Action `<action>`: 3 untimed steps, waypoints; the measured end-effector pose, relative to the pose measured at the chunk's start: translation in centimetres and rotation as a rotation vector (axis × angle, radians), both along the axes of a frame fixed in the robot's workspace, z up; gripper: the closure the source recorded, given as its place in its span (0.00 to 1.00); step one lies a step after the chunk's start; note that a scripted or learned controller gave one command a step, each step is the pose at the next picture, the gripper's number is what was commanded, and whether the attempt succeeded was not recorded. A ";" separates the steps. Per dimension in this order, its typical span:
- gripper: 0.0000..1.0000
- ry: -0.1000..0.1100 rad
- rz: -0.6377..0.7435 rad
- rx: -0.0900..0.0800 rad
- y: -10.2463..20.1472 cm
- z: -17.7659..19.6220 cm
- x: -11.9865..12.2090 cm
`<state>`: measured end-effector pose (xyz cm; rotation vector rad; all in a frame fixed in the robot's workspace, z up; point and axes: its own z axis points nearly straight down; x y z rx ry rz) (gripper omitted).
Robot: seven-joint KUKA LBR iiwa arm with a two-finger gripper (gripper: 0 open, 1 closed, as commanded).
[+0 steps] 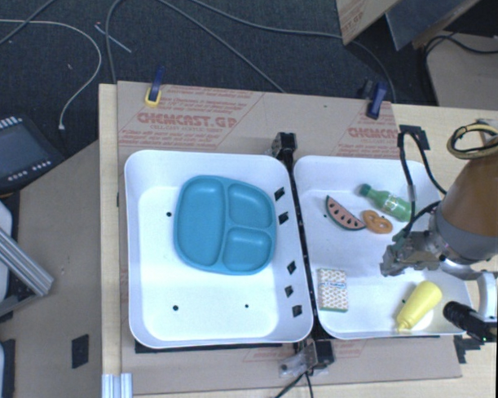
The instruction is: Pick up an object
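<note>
Two white bins sit side by side on a brown surface (203, 111). The left bin (148, 297) has a blue plate (225, 224) in it, and the plate has three parts. The right bin (367, 316) holds the small things. Near the top of it lies a green bottle (386, 201) on its side. Just below the bottle is a little orange ring (378, 222), and right next to that, on the left, is a toy watermelon slice (345, 214). Down low, near the wall between the two bins, lies a small box (333, 288) with a dotted pattern. A yellow bottle (417, 305) lies tilted near the lower right corner of that bin. The grey arm (470, 212) with its orange band comes in from the right. The jaws (407, 258) are over the right bin, above the yellow bottle and below the orange ring, and apart from both. I cannot tell if the jaws are spread or pressed together, and I see nothing between them. Black cables run over the top right of the surface.
</note>
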<state>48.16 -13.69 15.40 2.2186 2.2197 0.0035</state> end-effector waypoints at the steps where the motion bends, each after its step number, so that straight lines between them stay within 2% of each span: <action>1: 1.00 -0.002 0.001 -0.001 -0.2 6.3 0.6; 2: 1.00 -0.003 0.001 -0.001 -0.2 11.2 0.7; 3: 1.00 0.001 0.005 0.002 4.4 11.4 1.7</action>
